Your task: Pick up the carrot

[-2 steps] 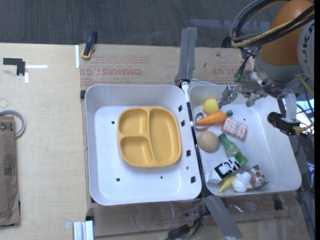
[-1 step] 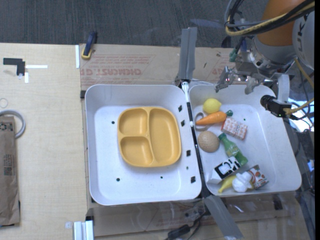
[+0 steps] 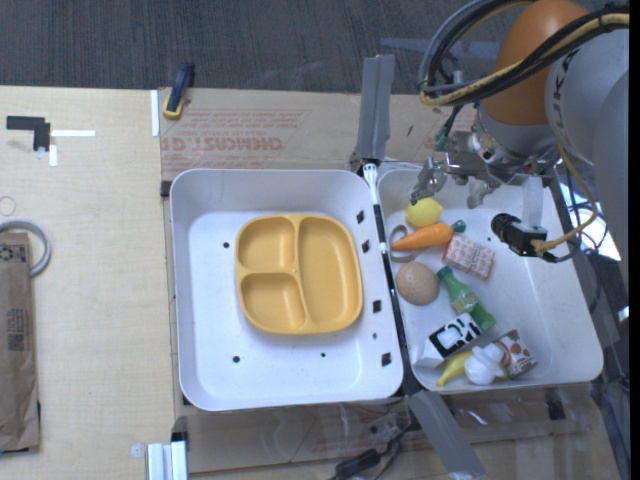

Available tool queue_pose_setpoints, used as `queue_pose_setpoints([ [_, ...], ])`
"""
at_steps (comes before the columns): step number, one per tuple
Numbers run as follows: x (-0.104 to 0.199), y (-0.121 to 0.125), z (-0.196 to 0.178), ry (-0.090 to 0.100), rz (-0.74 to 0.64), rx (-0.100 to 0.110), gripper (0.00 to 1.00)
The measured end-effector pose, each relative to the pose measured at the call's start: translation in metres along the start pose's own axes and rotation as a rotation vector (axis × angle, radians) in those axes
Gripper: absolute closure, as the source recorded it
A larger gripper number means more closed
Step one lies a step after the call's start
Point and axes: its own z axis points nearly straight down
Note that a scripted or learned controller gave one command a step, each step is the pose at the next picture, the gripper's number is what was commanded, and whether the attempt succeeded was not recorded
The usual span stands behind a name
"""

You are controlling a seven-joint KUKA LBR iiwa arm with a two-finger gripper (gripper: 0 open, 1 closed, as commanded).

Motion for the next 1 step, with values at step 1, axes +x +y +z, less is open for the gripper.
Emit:
queue_pose_setpoints([
  [1, -0.0308, 0.0065, 0.0954, 0.0, -0.155, -0.01, 0.0],
])
